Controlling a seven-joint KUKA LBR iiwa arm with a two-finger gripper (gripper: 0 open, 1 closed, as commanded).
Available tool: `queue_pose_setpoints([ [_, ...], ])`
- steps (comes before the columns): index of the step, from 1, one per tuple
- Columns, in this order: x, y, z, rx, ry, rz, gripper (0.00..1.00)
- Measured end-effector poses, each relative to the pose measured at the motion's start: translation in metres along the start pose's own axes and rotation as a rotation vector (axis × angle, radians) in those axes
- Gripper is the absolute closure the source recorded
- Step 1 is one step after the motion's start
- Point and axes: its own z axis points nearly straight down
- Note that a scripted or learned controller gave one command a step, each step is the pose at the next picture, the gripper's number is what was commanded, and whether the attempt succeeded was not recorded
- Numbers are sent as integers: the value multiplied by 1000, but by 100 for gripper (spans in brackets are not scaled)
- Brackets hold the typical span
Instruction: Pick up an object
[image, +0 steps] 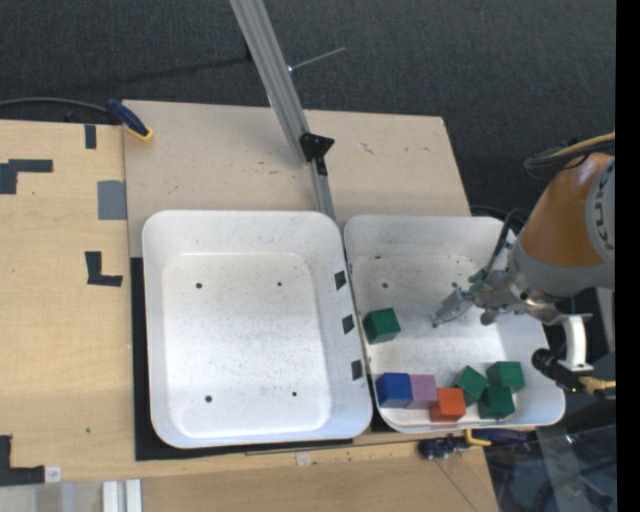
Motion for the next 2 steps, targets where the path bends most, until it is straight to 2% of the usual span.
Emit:
queue_pose_setpoints([
  [1, 0, 1, -13, -3, 0, -1, 100],
  [2, 4, 2, -55, -8, -1, 0, 100],
])
